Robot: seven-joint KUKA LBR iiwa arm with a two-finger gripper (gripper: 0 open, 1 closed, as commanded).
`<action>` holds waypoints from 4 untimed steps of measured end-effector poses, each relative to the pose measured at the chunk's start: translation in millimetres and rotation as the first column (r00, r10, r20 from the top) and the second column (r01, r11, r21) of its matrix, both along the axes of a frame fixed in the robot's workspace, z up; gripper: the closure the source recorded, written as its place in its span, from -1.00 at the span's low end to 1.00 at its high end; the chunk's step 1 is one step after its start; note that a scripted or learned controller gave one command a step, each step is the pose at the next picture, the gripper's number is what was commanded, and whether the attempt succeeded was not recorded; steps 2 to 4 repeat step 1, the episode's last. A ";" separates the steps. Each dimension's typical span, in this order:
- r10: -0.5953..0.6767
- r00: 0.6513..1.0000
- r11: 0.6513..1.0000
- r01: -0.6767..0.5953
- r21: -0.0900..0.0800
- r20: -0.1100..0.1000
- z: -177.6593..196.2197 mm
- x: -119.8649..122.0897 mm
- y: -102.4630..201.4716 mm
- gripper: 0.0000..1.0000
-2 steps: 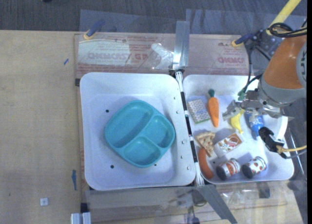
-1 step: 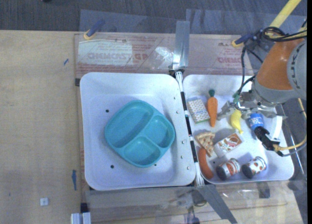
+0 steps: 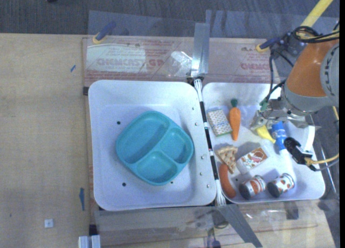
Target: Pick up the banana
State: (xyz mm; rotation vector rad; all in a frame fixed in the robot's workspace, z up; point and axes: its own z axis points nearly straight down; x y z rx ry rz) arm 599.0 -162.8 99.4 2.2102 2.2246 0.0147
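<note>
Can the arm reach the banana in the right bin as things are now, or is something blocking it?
Probably yes. The claw is already right above the banana in the right bin, and nothing lies on top of it. The blue bottle sits close beside it and may get bumped.

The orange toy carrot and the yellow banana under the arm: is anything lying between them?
In the camera view, only bare white bin floor separates the orange toy carrot from the yellow banana, which sits under the gripper.
</note>
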 end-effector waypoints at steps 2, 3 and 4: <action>-0.096 0.995 0.995 0.096 -0.003 -0.010 96.8 -4.7 31.3 1.00; -0.096 0.995 0.995 0.096 -0.003 -0.010 96.8 -4.7 31.3 1.00; -0.096 0.995 0.995 0.096 -0.003 -0.010 96.8 -4.7 31.3 1.00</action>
